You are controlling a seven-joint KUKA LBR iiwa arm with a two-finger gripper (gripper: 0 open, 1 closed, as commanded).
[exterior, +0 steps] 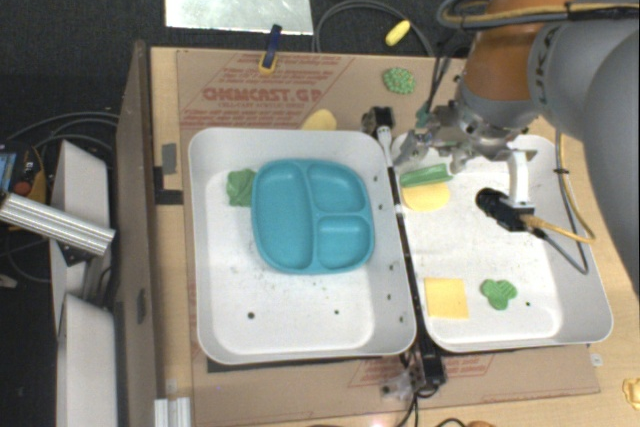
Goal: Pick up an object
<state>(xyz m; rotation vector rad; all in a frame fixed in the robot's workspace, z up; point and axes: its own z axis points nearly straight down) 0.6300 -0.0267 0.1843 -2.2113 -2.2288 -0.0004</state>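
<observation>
Two bins on the bench. My claw (425,155) sits low at the right bin's (575,300) far-left corner, over a green piece (425,175) lying on a yellow piece (427,197). Approach step, I judge; next needs a closing and lift. Whether it is apart or together, I cannot tell. Arm (560,55) reaches in from the right, wrist bent down.

The divided tray (312,217) lies in the left bin (215,315). In the right bin (575,310), a flat square (446,297) sits lower centre, a leafy piece (498,292) just right of it.
</observation>
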